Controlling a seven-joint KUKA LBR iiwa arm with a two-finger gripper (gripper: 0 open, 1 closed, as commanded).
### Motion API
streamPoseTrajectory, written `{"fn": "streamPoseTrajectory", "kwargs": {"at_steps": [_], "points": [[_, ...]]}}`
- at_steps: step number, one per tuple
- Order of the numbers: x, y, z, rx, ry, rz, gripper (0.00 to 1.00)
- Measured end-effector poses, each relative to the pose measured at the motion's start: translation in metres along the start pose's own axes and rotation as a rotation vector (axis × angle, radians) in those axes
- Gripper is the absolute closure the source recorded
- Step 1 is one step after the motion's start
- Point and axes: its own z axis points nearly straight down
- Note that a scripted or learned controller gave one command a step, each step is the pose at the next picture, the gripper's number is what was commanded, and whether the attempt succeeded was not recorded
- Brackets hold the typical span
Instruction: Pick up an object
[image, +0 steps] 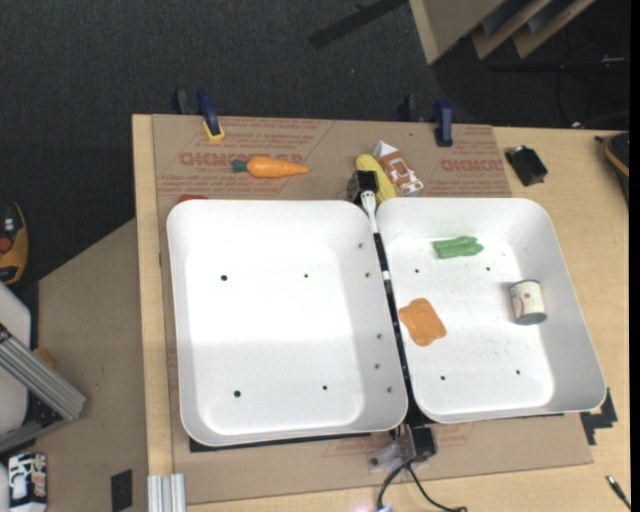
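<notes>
Orange piece (422, 322) nearest me in right bin (560, 240), grey can (527, 301) beside, green piece (457, 247) beyond, gripper state I cannot tell.

The arm's colours, shape and markings cannot be told from this view.

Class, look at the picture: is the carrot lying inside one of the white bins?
No, the carrot lies on the cardboard behind the left bin.

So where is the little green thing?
The green object lies in the right bin, near its far edge. The orange piece sits nearer the camera on its left, and the small can lies off to its right.
</notes>
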Motion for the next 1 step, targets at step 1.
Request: {"fn": "streamPoseTrajectory", "kwargs": {"at_steps": [1], "points": [[0.0000,0.0000,0.0005,0.002,0.000,0.000,0.00]]}}
